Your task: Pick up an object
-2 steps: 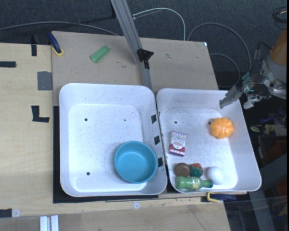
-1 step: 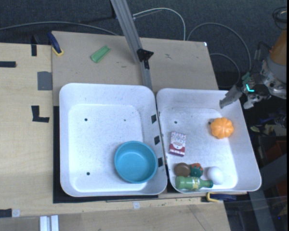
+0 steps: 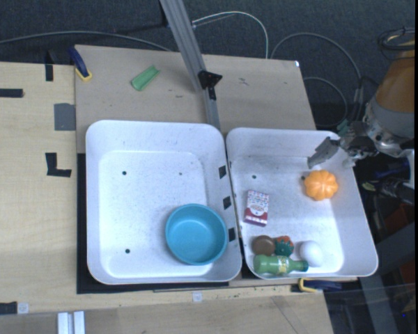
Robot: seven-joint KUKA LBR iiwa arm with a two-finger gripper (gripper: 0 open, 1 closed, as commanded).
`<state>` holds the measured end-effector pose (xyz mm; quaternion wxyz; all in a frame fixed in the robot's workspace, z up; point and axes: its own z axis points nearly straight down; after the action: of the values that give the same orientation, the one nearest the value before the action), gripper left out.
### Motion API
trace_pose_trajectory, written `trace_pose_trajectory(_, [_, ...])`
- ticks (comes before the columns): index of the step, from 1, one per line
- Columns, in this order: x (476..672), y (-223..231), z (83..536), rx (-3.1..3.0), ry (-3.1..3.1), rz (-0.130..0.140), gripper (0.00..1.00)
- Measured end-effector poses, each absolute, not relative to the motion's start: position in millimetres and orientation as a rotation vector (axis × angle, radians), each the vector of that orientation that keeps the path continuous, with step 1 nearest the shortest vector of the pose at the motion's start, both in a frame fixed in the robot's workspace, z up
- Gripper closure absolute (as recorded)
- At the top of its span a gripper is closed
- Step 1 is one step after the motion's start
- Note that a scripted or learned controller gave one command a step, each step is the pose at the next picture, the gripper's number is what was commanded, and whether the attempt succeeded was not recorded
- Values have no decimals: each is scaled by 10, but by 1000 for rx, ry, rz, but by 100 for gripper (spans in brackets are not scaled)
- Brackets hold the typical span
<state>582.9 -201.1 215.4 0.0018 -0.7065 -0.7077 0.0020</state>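
Observation:
An orange pumpkin-shaped toy [image 3: 320, 184] lies in the right bin [image 3: 279, 145], toward its right side. My gripper [image 3: 327, 152] hangs just above and behind it, near the bin's far right corner, with nothing visible between its fingers. A red and white small box [image 3: 257, 207] rests in the middle of the same bin. Along the bin's near edge sit a brown round piece [image 3: 263, 245], a green bottle [image 3: 279, 264], a small red and green item [image 3: 284, 244] and a white egg [image 3: 311, 253]. A blue bowl [image 3: 196, 233] stands in the left bin [image 3: 125, 145].
A grey pole [image 3: 184, 33] slants across the bench behind the bins. A green block [image 3: 144, 78] and a blue and yellow clamp [image 3: 79, 62] lie on the board at the back. Cables loop behind the right bin.

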Motion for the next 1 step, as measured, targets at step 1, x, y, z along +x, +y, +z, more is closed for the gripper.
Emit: trace_pose_trajectory(1, [5804, -2062, 1523, -2216, -2218, 8, 0])
